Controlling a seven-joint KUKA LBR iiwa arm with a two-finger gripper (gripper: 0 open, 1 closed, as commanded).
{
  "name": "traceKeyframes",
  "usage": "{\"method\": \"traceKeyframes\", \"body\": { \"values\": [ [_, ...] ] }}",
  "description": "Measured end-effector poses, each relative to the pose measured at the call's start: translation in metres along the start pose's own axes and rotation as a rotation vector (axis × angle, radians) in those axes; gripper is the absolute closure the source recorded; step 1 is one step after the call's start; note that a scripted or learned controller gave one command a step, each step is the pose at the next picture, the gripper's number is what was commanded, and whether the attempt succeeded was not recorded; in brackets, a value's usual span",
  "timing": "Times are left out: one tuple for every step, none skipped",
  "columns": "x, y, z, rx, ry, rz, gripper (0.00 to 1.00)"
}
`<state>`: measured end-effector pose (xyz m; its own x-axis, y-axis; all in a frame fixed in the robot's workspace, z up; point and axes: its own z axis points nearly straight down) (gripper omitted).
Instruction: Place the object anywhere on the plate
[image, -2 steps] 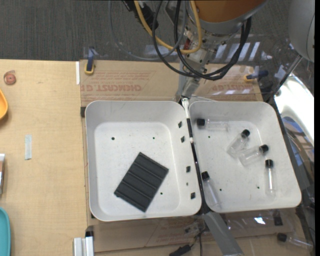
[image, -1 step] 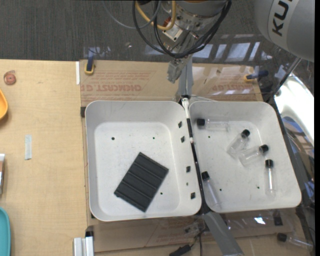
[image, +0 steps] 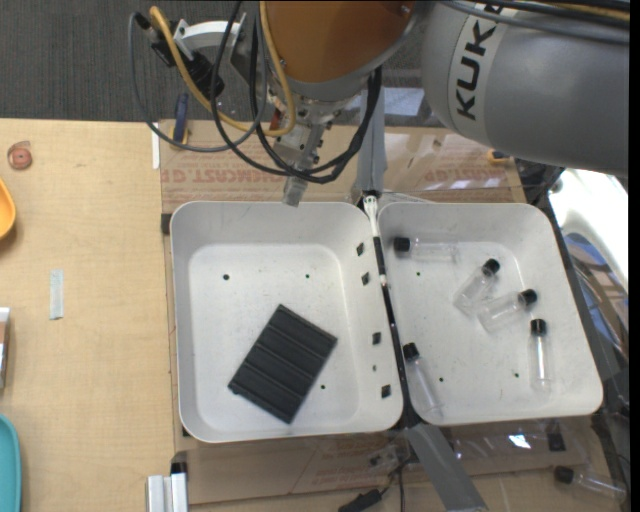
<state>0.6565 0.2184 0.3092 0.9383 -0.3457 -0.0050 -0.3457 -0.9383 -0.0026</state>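
Wooden bench (image: 90, 300) — two white bins (image: 200, 420) side by side, cardboard (image: 230, 165) beneath.

Pale wooden tabletop (image: 90, 250) at left, bearing a small grey strip (image: 56, 295) and a pinkish disc (image: 19, 155). Brown cardboard (image: 215, 165) lying beyond the left bin.

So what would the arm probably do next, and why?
Probably swing right and down toward a clear vial in the right bin. The gripper hangs above the left bin's far rim, away from the vials, and the dark ribbed plate has nothing on it.
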Motion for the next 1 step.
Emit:
{"method": "traceKeyframes", "body": {
  "values": [
    [-0.0543,0.0176,-0.1313,0.0,0.001,-0.146,1.0]
  ]
}}
